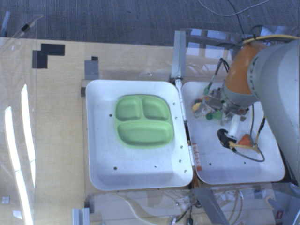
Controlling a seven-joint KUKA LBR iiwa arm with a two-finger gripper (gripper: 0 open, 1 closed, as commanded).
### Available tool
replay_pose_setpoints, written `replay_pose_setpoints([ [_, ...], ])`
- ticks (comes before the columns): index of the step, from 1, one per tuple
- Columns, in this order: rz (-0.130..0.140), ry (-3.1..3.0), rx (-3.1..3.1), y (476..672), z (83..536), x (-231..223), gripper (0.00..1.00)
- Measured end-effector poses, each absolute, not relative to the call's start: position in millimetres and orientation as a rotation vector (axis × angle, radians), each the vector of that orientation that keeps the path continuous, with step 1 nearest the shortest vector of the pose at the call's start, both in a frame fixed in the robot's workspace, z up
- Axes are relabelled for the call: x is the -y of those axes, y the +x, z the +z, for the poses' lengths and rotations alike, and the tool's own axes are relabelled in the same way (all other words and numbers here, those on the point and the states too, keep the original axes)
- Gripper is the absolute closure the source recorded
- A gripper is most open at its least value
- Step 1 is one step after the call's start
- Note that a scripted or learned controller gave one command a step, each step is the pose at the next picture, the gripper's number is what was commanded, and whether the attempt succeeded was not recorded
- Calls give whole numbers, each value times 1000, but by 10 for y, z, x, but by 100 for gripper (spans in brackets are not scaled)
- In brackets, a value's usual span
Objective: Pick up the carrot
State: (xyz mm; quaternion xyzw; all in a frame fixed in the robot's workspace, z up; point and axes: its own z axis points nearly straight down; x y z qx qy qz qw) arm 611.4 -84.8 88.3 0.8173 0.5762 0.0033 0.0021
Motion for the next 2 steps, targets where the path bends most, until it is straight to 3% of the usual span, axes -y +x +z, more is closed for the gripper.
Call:
replay_pose_setpoints([
  [1, 20, 2556, -1815, 6140, 1010, 830, 100],
  [2, 6, 2300, -2134, 6453, 1864, 323, 100],
])
